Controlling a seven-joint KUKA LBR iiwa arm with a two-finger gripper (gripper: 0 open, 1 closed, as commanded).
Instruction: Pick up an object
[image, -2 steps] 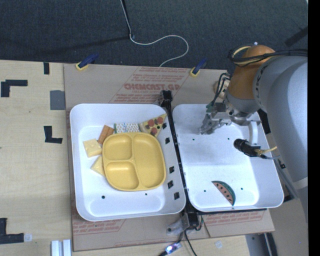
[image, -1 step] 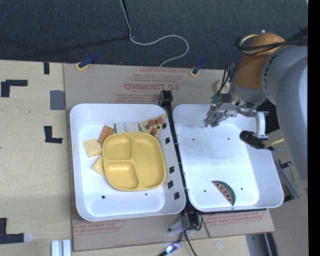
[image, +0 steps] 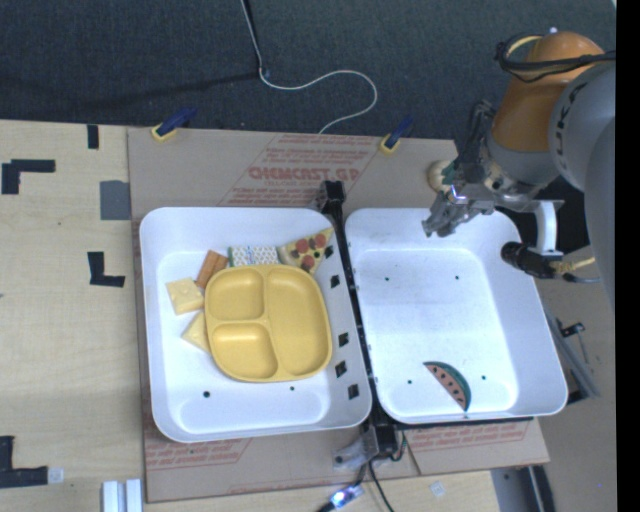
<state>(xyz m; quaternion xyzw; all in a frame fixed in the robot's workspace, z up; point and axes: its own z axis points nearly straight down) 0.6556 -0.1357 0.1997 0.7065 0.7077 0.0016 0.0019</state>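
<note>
Gripper (image: 437, 226) over right bin's (image: 520, 300) far edge; watermelon slice (image: 448, 384) well apart, near edge.

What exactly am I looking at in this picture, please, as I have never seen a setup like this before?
This is one camera fixed above a bench, looking down at a slant. The grey machine with the orange band is a robot arm, reaching in from the right. At its tip is a two-finger gripper, hanging over the far edge of the right bin. I see nothing between its fingers. That bin holds a watermelon slice near its front. The left bin holds a yellow divided plate lying over several toy food pieces. A program will try to pick up one object.
</note>
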